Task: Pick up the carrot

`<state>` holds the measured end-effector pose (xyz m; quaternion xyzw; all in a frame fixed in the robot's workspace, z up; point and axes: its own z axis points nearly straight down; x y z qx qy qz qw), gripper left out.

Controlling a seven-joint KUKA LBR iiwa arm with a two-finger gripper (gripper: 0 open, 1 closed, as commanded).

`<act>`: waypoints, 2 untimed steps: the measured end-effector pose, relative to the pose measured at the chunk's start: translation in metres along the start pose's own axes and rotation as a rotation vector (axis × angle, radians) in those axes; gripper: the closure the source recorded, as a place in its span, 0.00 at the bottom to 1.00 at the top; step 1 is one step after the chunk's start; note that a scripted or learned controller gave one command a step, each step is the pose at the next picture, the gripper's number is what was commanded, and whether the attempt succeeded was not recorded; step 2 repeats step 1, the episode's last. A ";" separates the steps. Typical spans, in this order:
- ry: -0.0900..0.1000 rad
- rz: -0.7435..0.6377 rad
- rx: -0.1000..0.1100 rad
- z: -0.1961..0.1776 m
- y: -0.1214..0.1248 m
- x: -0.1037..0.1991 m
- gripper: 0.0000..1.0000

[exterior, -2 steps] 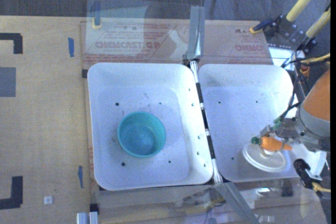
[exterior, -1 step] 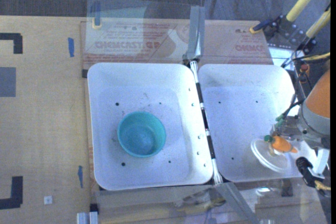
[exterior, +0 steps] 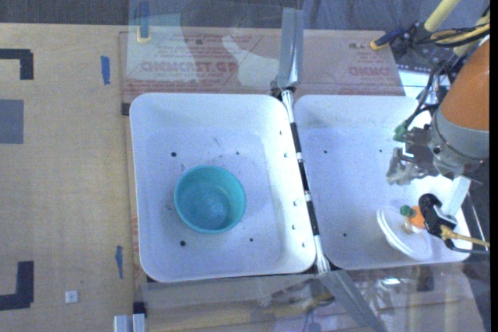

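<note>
A small orange carrot (exterior: 413,220) with a green top lies on a white plate (exterior: 395,235) in the near right corner of the right bin (exterior: 350,190). My gripper (exterior: 400,169) hangs over the right side of that bin, just behind the plate and a little above the carrot. Nothing shows between its tips.
A teal bowl (exterior: 209,199) stands upright in the near middle of the left bin (exterior: 210,128). The two bins meet at a raised divider rim (exterior: 299,175). Clear panels rise behind the bins.
</note>
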<state>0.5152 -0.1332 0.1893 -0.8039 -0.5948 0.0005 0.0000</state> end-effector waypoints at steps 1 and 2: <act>0.000 0.000 0.000 0.000 0.000 0.000 0.00; 0.000 0.000 0.000 0.000 0.000 0.000 0.00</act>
